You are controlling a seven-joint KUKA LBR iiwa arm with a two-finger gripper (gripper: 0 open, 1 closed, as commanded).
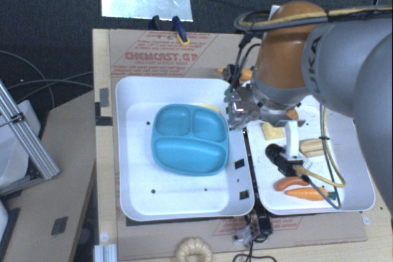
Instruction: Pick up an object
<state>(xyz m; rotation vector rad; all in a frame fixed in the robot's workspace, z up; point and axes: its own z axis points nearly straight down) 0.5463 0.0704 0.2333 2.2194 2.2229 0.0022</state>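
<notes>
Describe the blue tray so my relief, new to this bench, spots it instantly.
Of the two white bins, take the left bin. In its middle lies the blue tray, with three compartments. It dwarfs the pale yellow piece at its far edge and is that bin's only blue thing.

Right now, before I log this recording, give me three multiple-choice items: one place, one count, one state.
1. Where is the blue plate? A left bin; B right bin; C off the bench.
2. How many compartments has it? A two; B three; C five.
3. How does it lie? A upside down; B propped on a wall; C flat, hollows up.
Key: 1 A, it sits on the left bin's floor. 2 B, two small hollows above one long one. 3 C, the hollows face the camera.
</notes>
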